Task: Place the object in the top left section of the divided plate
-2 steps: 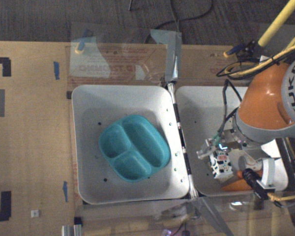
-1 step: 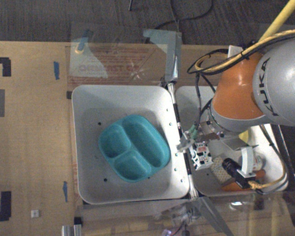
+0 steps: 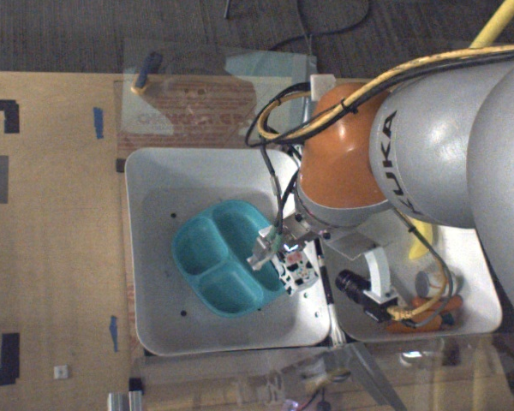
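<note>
The teal, three-sectioned divided plate (image 3: 218,259) lies in the left bin (image 3: 154,187); the gripper (image 3: 270,251) hovers at the plate's right edge, grip state unclear.

Arm (image 3: 385,152) overhangs plate (image 3: 210,259) right side; left side open.

A single fixed camera looks down from above the bench at a slant, close enough that the left bin (image 3: 154,315) lies whole near the middle and the right bin (image 3: 488,315) runs toward the right edge. The arm (image 3: 437,135) enters from the right, looming large and near the lens. Dark floor (image 3: 111,15) crosses the top.
</note>
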Motion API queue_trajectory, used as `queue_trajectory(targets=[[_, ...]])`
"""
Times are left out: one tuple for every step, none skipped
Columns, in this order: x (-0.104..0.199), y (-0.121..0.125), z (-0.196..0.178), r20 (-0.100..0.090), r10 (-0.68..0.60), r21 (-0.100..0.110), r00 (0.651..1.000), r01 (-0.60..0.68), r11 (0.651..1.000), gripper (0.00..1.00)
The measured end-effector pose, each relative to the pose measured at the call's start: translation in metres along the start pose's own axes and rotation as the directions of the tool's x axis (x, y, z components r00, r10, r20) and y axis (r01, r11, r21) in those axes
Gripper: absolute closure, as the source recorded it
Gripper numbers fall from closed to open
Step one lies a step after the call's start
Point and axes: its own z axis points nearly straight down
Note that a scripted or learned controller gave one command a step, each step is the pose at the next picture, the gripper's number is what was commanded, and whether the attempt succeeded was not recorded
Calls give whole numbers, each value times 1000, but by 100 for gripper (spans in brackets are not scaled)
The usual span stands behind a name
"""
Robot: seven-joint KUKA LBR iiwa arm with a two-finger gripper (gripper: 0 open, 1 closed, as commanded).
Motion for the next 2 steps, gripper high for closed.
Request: queue_trajectory(targets=[[28,5,-41,0,-72,0,997,72,997,100],[19,17,-56,1,-157,-1,988,157,988,100]])
